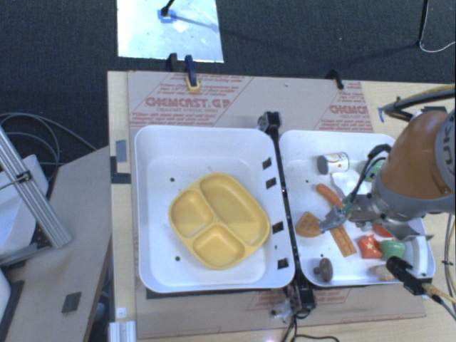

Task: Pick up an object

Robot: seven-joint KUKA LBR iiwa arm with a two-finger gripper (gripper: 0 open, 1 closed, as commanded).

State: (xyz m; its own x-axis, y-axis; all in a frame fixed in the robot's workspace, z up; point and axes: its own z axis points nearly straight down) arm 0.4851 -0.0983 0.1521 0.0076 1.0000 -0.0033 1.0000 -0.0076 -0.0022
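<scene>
Two shallow white bins are carried side by side on the bench: the left bin (pixel 153 212) and the right bin (pixel 299 148).

Left bin, one item: a yellow divided plate (pixel 219 220) with three compartments, lying flat near the bin's centre, turned at an angle to the bin's walls.

Right bin, items counted singly:
- One white cylinder with a grey cap (pixel 333 164), lying on its side near the far edge, long axis running left to right, cap toward the left wall.
- One orange carrot-like piece (pixel 328 194), long axis slanted from upper left to lower right, just beside the gripper.
- One tan wedge-shaped piece (pixel 308 226), at the middle of the bin toward the left wall.
- One orange flat stick (pixel 343 240), long axis slanted toward the near edge.
- One small brown piece (pixel 324 268), at the near edge.
- One red piece (pixel 369 246) and one green piece (pixel 392 249), touching, near the near right corner.

The gripper (pixel 336 218) is seen low over the middle of the right bin, between carrot and stick. Whether its jaws are apart or together cannot be told, and nothing is seen between them.
</scene>
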